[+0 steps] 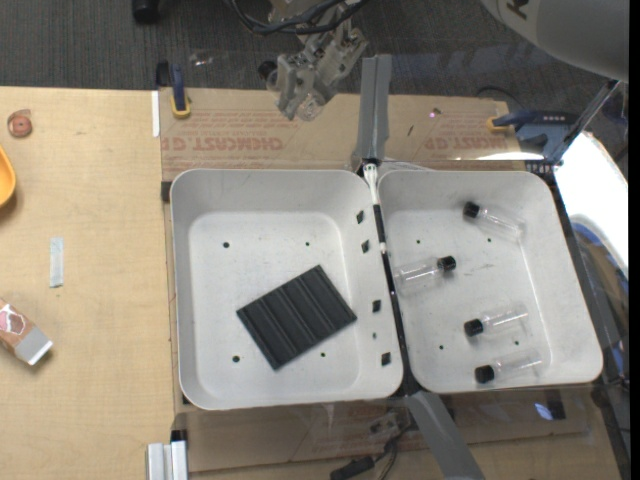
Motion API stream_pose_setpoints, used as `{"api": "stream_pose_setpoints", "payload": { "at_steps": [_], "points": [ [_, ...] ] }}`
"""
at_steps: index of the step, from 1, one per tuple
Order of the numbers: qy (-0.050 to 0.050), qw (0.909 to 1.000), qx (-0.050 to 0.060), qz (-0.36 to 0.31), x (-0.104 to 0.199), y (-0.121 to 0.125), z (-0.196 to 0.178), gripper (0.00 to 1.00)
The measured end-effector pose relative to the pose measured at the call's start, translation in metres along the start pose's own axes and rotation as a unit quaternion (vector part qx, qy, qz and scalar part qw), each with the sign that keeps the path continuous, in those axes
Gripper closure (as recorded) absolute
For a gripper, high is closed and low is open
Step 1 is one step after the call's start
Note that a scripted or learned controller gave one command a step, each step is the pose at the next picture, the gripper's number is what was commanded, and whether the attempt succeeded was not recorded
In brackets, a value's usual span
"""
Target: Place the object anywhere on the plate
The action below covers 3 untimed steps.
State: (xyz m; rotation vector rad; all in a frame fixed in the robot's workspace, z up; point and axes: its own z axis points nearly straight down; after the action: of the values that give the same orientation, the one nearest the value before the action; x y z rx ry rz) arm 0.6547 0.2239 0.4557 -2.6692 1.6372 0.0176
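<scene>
A dark ribbed rectangular plate (297, 316) lies flat and turned at an angle in the left bin (200, 258), toward its front. Several clear vials with black caps lie in the right bin (560, 268): one at the back (490, 218), one near the divider (425, 271), one at mid right (493, 323) and one by the front wall (508, 368). My gripper (308, 76) hangs above the cardboard strip behind the left bin, well away from the plate and the vials. Nothing is seen in it.
Blue clamps (178, 93) (530, 121) hold a cardboard strip (250, 138) behind the bins. On the wooden bench at left lie a small grey strip (56, 262), a wrapped block (22, 333), a round disc (18, 123) and an orange object (4, 180).
</scene>
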Motion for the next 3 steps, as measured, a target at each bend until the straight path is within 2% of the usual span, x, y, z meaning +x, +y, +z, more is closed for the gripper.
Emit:
{"api": "stream_pose_setpoints", "payload": {
  "at_steps": [1, 2, 3],
  "points": [
    [0.005, 0.9836, -0.003, -0.180, 0.000, -0.006, 0.162, 1.00],
    [0.004, 0.9352, -0.004, -0.354, -0.017, 0.027, 0.148, 1.00],
    [0.005, 0.9269, -0.004, -0.375, 0.051, 0.114, 0.167, 1.00]
  ]
}}
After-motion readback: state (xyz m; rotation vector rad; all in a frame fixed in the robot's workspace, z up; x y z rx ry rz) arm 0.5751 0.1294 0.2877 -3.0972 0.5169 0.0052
